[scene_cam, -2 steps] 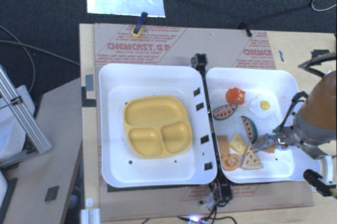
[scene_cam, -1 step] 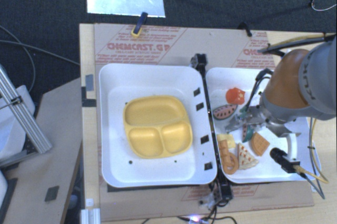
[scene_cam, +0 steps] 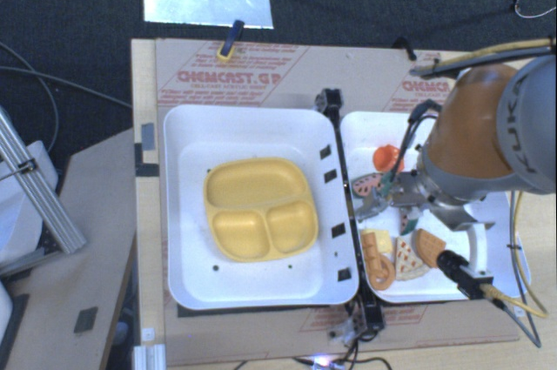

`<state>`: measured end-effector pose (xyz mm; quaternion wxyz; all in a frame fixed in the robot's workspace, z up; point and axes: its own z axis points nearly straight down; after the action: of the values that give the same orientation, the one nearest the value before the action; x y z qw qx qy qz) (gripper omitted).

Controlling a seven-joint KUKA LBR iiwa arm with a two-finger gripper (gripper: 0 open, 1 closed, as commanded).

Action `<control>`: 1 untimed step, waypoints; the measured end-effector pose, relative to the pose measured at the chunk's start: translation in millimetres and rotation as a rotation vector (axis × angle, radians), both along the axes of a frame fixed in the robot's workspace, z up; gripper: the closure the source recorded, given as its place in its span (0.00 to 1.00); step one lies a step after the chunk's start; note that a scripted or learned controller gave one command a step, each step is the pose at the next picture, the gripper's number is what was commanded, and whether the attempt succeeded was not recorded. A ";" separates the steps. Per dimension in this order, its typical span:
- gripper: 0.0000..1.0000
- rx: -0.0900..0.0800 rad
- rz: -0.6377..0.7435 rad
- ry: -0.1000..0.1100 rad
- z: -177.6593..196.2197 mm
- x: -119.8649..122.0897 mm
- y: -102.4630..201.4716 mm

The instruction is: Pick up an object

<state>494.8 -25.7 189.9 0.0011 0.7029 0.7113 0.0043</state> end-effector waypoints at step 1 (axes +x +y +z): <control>0.00 0.001 0.005 0.000 -5.1 68.1 124.7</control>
<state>562.9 99.1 184.9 0.0005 0.7012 0.7129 0.0047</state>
